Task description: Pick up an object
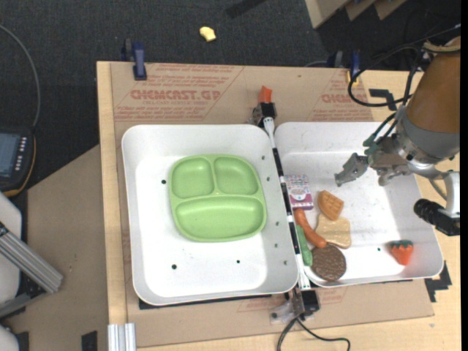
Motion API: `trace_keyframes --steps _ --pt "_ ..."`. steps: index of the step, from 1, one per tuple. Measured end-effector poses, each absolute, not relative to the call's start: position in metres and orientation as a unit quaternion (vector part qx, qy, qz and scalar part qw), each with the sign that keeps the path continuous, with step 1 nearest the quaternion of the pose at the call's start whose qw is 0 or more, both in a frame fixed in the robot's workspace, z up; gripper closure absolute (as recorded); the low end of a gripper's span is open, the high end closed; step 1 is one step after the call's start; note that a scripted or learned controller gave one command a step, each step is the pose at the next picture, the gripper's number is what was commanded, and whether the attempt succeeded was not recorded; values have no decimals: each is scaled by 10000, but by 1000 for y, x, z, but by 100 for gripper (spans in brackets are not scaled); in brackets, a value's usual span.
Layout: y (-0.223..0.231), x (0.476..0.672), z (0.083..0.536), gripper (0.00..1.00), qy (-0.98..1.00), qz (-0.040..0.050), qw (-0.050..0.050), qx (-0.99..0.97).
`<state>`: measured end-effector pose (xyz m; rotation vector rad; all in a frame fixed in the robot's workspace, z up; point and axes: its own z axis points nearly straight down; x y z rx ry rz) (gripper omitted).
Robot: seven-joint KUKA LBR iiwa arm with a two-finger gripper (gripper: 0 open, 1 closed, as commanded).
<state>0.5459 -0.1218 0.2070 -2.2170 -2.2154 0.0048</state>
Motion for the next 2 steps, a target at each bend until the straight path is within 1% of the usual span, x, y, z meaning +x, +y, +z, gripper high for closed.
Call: trace_keyframes --steps 1,2 --pt "-101 553 80 0 -7069 -17 10 -7073" --pt "-104 556 99 100 -7067 -38 -67 -7075"
